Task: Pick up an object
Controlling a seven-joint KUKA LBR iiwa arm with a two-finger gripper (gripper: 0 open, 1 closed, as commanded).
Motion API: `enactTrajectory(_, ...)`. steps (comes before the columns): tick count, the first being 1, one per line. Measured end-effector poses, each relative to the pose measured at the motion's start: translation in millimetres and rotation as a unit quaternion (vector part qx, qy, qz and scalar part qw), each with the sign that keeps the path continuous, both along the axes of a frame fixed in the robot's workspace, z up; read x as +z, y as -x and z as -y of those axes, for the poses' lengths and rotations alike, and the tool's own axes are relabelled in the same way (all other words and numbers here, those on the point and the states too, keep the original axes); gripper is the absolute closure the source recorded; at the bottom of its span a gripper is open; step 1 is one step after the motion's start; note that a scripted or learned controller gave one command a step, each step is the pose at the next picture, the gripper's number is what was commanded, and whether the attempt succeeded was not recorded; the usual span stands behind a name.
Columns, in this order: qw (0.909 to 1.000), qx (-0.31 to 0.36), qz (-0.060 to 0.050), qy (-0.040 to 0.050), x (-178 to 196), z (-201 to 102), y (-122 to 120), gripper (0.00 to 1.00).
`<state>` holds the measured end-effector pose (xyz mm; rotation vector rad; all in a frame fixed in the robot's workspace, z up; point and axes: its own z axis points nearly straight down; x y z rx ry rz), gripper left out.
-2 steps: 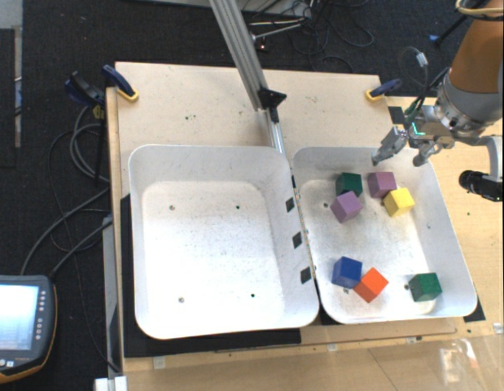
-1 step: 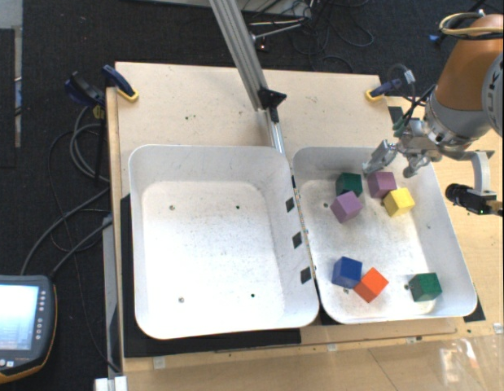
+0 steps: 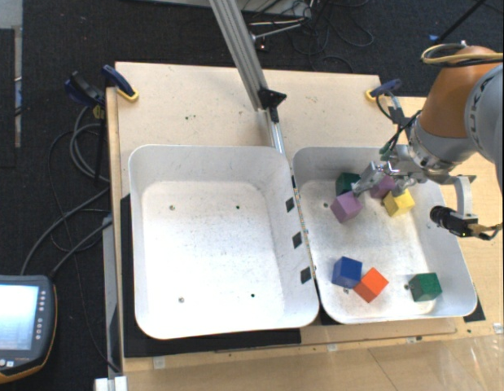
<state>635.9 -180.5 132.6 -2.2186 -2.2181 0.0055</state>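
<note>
Camera view: purple cube (image 3: 346, 207) just beside fingers (image 3: 374, 179)

No legible text at this bench

We find no words, numbers or brand marks we can read; the lit screen of the handheld pendant (image 3: 15, 322) at eight o'clock shows lines far too small and blurred to make out.

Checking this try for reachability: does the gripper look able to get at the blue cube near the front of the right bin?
Probably yes. The blue cube is uncovered from above, touching only the orange cube, and the gripper hangs over the same bin.
</note>
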Motion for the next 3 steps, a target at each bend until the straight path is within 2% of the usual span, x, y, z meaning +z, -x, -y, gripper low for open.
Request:
enactTrajectory(1,0.9999,0.0,0.015,0.004,-8.7,2.4,-7.2,0.0)
enactTrajectory(2,0.9998,0.0,0.017,0.0047,1.6,2.6,-8.7,1.0)
enactTrajectory(3,1.0,0.001,0.007,0.0018,63.0,5.7,-18.0,1.0)
